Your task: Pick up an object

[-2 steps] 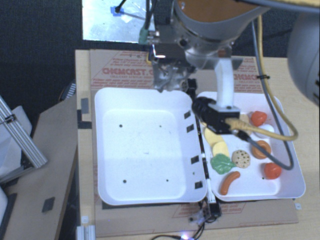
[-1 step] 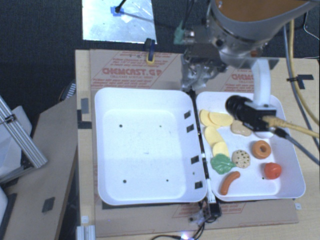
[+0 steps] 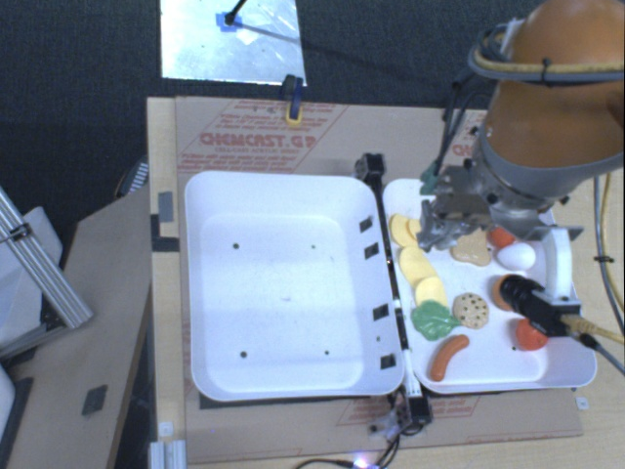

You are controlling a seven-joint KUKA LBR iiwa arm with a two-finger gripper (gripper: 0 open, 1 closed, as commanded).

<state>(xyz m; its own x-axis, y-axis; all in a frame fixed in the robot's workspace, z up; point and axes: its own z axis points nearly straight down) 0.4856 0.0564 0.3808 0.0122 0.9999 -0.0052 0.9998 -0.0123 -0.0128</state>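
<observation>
You see the arm (image 3: 552, 96) reaching over the right bin (image 3: 566, 364), beside the left bin (image 3: 283, 281). Its gripper (image 3: 441, 228) hangs low at that bin's upper left; how far it is open you cannot tell. Just beside it lie yellow pieces (image 3: 415, 262). Further down sit a green piece (image 3: 431, 319), a sausage (image 3: 448, 356), a cookie (image 3: 471, 309) and an egg (image 3: 517, 256).

A big white plastic bin (image 3: 283, 281) sits on a brown cardboard sheet (image 3: 256, 137) w/ red print. Behind it lies a shiny square metal plate (image 3: 210, 27). A yellow & blue clamp (image 3: 293, 102) grips the cardboard's far edge.
</observation>
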